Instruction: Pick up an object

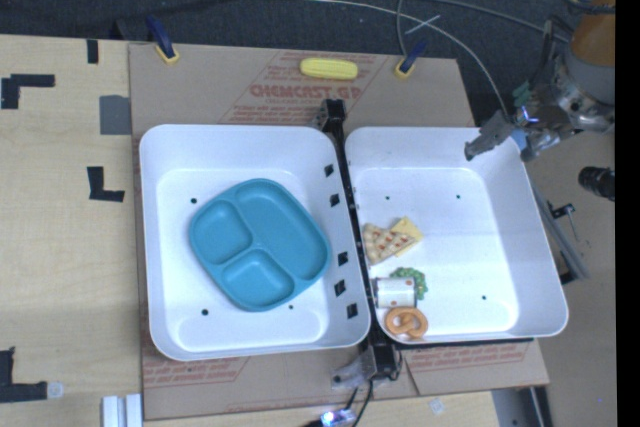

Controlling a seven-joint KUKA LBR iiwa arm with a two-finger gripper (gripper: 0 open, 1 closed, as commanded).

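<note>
My gripper (pixel 505 137) over the right bin's (pixel 500 225) far corner, grip state unclear, toy food (pixel 392 238) near its left wall

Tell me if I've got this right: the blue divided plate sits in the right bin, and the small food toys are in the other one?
Not quite. The camera view shows the blue divided plate in the left bin; the small food toys lie in the right bin.
</note>
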